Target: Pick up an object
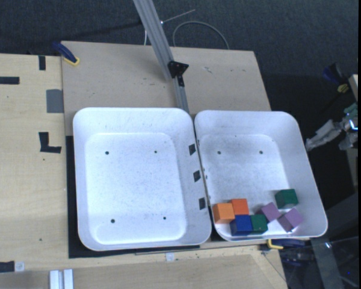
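Desk (pixel 126 80): I see a tan board top carrying two shallow white bins side by side, resting on a dark mat.
Left bin (pixel 87 179): white, a few small dark dots on its floor.
Right bin (pixel 304 161): all the blocks lie along its near edge, toward the near-right corner.
Orange blocks (pixel 224 212): two touching; a lighter one at the left end of the cluster, a deeper orange one (pixel 240 206) just behind and to its right.
Blue block (pixel 242 224): right in front of the orange pair, against the near wall.
Green blocks (pixel 259 223): one touching the blue block's right side; a darker one (pixel 286 197) set apart, closer to the right wall.
Purple blocks (pixel 269 211): one between the two greens; another (pixel 290 219) nearest the near-right corner.
Arm (pixel 334 131): I make out pale hardware at the right edge, outside the right bin, well apart from the blocks.
Jaws: I cannot tell their state.
Metal rail (pixel 153 26): runs slantwise from the far edge down to the gap between the bins.
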